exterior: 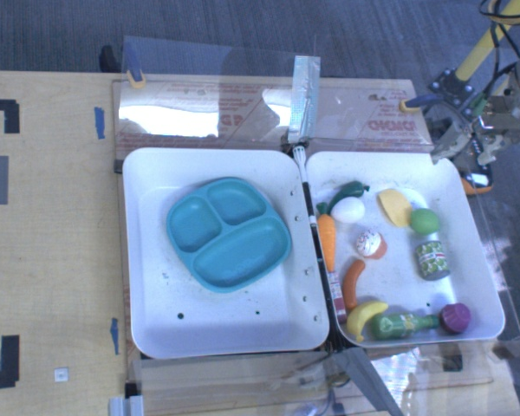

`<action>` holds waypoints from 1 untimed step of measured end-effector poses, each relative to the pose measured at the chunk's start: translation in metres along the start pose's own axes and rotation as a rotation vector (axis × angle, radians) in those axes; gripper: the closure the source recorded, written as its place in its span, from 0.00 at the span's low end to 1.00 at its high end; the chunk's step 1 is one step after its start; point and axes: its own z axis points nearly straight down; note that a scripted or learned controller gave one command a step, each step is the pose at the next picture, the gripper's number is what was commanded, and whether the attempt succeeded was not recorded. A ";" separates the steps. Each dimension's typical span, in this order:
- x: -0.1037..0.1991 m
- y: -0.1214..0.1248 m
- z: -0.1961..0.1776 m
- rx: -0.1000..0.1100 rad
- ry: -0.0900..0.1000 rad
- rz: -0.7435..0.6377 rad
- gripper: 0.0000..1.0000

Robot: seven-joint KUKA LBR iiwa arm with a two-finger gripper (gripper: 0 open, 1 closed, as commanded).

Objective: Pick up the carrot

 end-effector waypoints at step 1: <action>0.095 0.009 0.054 0.003 0.002 -0.017 0.00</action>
